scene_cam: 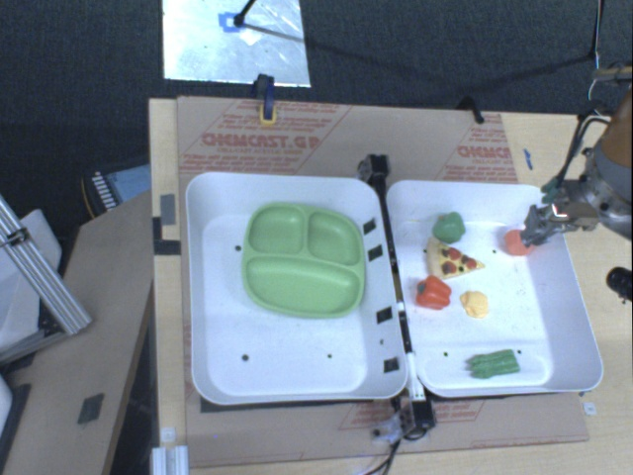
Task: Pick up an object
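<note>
Six toys are counted in the right bin: green ball, pizza slice, red pepper, yellow piece, green pickle, and an orange piece partly hidden by the jaws, whose opening cannot be told. One green plate is seen in the left bin.

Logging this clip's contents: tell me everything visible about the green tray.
The green tray is pale green, smooth and plastic-looking, a rounded rectangle split into three compartments: two smaller ones along the far side and one long one along the near side. All three hold nothing. It lies flat, slightly rotated, near the middle of the left bin, resting on the bin's floor with nothing else touching it.
</note>
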You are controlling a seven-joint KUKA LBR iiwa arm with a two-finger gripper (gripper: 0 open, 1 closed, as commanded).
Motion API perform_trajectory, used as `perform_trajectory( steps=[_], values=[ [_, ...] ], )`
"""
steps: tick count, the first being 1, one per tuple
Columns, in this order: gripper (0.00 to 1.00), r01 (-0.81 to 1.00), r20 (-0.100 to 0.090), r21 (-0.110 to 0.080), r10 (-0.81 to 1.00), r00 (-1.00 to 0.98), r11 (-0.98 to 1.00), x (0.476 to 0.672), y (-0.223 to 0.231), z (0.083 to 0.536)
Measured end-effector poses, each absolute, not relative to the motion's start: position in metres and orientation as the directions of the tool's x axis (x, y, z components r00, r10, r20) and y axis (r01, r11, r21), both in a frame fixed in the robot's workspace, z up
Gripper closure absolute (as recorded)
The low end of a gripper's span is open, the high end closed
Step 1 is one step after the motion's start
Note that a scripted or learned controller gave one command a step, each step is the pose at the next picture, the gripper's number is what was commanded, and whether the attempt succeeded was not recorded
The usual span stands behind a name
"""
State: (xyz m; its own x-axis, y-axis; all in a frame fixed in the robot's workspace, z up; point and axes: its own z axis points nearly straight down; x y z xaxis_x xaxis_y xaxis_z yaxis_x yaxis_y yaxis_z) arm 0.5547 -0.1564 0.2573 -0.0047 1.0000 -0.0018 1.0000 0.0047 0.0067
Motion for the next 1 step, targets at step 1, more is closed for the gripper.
perform_trajectory(
  steps=[1],
  values=[
    [1.00, 1.000, 0.001, 0.002, 1.000, -0.009, 0.009, 0.5589, -0.1099, 0.2498]
  ],
)
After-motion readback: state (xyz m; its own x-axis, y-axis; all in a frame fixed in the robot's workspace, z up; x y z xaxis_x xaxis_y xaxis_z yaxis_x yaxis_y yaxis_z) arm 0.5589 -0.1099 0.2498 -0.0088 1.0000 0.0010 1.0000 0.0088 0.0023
